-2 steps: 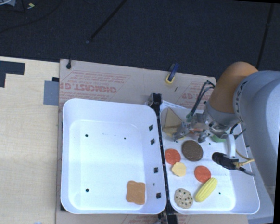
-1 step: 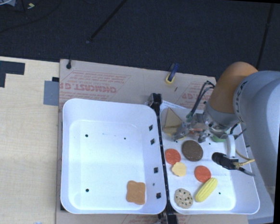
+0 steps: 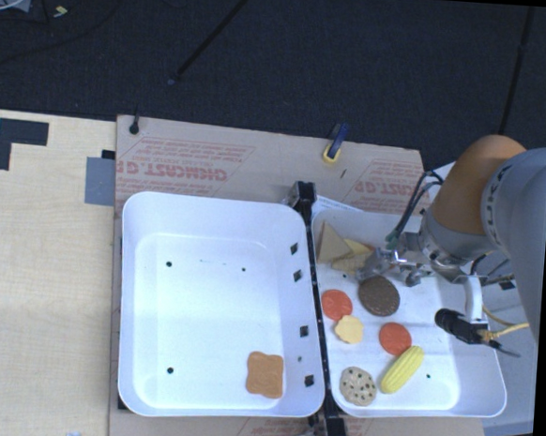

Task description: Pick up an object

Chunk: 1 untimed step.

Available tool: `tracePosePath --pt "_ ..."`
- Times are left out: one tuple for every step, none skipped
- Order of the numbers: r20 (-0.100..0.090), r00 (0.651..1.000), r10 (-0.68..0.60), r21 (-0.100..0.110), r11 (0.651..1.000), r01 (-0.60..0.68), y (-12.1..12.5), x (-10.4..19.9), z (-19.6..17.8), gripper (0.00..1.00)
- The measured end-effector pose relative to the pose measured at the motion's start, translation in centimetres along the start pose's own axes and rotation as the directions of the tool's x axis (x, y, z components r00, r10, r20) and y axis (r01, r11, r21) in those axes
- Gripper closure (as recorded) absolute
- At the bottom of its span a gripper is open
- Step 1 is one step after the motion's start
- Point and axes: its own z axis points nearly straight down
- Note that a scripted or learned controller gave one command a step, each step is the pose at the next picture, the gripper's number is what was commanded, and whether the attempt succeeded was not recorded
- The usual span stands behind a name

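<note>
Lowest in the frame, a chocolate-chip cookie is lying close to the front rim of the right bin, with a corn cob leaning just beside it. Behind these, a red disc, a small yellow piece and an orange-red slice are sitting near one another, the slice close to the wall that divides the bins. A brown round patty is resting behind them, right under the gripper, which is hovering at the patty's far edge; whether its fingers are spread or pressed together cannot be told here, and nothing is visibly pinched. Tan wedge-shaped pieces are crowding the bin's back left corner. The grey arm with its orange band is reaching in from the right, covering the bin's back right part, while the front right floor is lying open.

Across the divider, the left bin is holding a single toast slice near its front right corner, leaving wide bare floor. Both bins are sitting on a cardboard sheet.
</note>
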Motion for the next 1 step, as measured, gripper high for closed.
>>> tracePosePath --pt "0.0 1.0 -0.003 -0.004 1.0 0.003 2.3 -5.04 -0.05 0.0"
